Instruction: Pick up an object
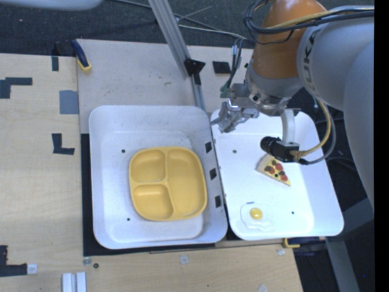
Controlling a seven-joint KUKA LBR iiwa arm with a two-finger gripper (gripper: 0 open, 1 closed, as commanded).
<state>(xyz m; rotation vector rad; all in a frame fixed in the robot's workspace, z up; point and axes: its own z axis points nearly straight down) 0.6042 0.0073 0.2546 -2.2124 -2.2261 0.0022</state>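
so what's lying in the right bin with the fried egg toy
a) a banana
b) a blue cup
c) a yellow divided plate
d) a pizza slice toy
d: a pizza slice toy lies in the right bin, above the fried egg toy in the view; the yellow divided plate sits in the left bin.

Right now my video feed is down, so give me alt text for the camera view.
The arm's claw hangs over the far left corner of the right bin, which holds a pizza slice toy and a fried egg toy. The left bin holds a yellow divided plate.
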